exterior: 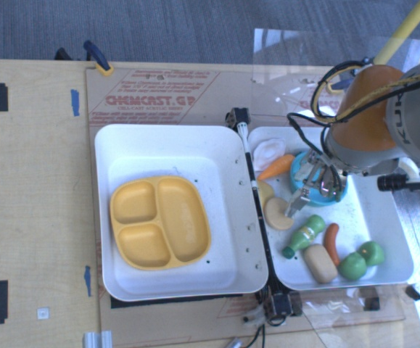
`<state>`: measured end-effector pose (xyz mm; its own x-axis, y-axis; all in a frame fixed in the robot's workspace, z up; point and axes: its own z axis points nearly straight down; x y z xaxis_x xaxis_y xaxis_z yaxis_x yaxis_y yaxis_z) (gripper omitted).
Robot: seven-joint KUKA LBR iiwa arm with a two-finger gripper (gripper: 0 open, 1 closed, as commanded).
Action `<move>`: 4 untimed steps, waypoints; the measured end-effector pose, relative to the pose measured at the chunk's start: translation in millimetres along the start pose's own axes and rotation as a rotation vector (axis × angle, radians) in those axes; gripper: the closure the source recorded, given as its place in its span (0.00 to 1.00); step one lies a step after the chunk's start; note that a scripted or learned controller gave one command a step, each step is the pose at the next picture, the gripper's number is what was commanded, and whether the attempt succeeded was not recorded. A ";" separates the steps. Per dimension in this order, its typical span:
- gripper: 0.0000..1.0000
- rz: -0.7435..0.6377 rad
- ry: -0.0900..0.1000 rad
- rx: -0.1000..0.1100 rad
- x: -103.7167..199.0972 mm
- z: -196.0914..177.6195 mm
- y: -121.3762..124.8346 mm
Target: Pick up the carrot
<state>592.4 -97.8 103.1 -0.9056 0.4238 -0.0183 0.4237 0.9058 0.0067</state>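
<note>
Grey-blue carpet runs behind the desk [35,194], whose pale wood top carries black corner marks, strips of blue tape and a brown printed cardboard sheet [151,96] under two shallow white bins. The left bin [112,267] holds a yellow divided plate [159,222]. The right bin [398,252] is crowded. A yellow pole [409,22] crosses the upper right corner.

The carrot [276,168] lies tilted near the upper left of the right bin, close to the shared wall, touching or just beside a pale whitish item [269,149] above it and a blue dish [318,187] to its right. A tan round piece [278,213] sits below it. Further down lie a green bottle [302,238], a red sausage-like piece [331,242], a beige oblong [320,263] and two green round pieces [362,259].

The pincer [304,194] hangs over the blue dish, to the right of and below the carrot and not on it. Whether its tips are spread or pressed together cannot be told; nothing is seen held.

Risks, as judged:
- A descent from this position would likely meet the dish or the tan piece, not the carrot.
- The carrot's tilt and tapered shape could let it slip out of a squeeze not set squarely across it.
- The bin wall and the neighbours leave little room for the tips, so a push or a double grab is possible.
- Loose black cables [318,118] at the wrist hang close above the bin.
</note>
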 end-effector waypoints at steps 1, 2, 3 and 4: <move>0.00 0.148 0.050 0.023 -47.2 8.0 16.9; 0.00 0.556 0.033 0.030 -57.1 8.2 14.4; 0.00 0.706 0.017 0.010 -26.8 -49.9 112.8; 0.00 0.810 0.012 0.012 29.2 -84.1 51.6</move>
<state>586.2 -38.6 186.9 -0.3179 0.9481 -0.0014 0.9481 0.3179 0.0026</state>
